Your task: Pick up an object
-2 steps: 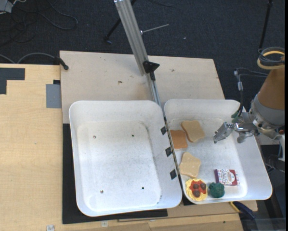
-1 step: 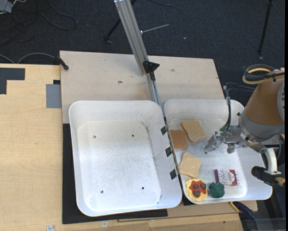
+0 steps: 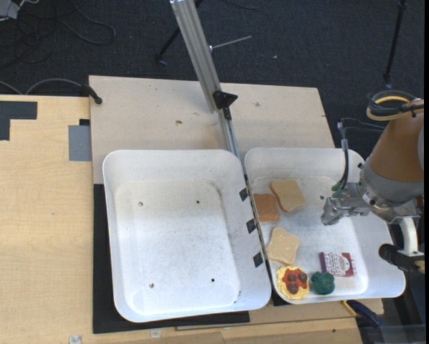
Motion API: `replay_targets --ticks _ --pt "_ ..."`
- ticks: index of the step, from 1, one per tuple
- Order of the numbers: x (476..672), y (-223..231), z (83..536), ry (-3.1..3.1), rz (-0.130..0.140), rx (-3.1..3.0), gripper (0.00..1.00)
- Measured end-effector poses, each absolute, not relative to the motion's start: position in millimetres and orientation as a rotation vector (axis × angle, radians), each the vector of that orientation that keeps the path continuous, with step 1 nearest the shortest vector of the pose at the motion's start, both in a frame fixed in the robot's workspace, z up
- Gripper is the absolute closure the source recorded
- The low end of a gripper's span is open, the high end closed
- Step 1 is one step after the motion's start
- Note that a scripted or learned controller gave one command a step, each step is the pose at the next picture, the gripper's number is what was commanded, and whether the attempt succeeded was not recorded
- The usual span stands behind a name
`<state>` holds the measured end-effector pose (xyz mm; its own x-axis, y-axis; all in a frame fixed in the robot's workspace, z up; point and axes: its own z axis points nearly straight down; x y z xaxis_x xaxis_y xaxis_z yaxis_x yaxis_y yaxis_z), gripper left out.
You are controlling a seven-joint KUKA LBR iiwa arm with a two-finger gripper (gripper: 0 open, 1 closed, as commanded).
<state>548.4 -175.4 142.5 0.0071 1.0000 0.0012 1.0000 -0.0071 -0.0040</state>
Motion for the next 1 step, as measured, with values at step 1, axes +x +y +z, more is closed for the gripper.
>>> replay_targets --ticks 1 --pt "541.4 -183.8 197.3 -2.216 -0.001 -2.231 1.0"
